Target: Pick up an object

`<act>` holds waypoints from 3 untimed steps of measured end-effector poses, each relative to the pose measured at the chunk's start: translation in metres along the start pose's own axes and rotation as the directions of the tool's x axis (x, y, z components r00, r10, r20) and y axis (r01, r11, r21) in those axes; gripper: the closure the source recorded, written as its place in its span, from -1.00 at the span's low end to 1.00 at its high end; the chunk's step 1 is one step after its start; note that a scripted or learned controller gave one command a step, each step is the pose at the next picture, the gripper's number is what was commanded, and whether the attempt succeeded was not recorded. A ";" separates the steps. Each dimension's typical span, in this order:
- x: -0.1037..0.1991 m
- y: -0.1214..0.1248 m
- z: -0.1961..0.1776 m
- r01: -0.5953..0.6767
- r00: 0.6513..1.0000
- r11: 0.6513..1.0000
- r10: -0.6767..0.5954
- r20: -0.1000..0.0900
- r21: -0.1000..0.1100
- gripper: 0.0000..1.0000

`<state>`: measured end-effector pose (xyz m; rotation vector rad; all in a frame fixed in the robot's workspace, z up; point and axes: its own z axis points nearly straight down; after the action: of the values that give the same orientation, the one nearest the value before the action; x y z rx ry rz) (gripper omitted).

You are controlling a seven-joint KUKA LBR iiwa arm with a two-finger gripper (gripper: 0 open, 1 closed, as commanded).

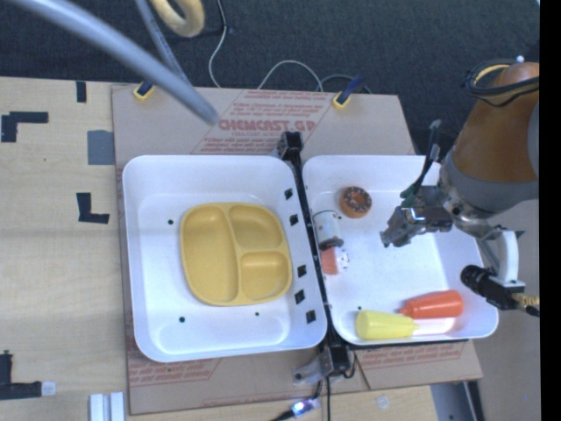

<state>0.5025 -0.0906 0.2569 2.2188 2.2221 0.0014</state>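
Observation:
My gripper (396, 231) hangs over the middle of the right bin (394, 169), its dark fingers pointing left and down with nothing visible between them. A brown chocolate donut (355, 201) lies up and to the left of it. A small orange and white piece (330, 260) rests by the bin's left wall. Along the front of the bin lie a yellow object (384, 324) and an orange object (433, 304), with a white piece (435, 325) beneath the orange one.
The left bin (145, 182) holds a yellow divided plate (235, 253). A black divider with clips (300, 235) runs between the bins. A grey pole (105, 38) crosses the top left. A black fitting (495, 286) sits at the right bin's edge.

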 end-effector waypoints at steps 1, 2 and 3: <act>0.047 0.008 0.012 0.003 1.000 1.000 -0.003 -0.001 0.004 1.00; 0.093 0.027 0.009 0.004 1.000 1.000 -0.004 -0.001 0.002 1.00; 0.133 0.042 0.014 0.004 1.000 1.000 -0.004 -0.001 0.003 1.00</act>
<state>0.5445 0.0428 0.2427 2.2162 2.2287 -0.0015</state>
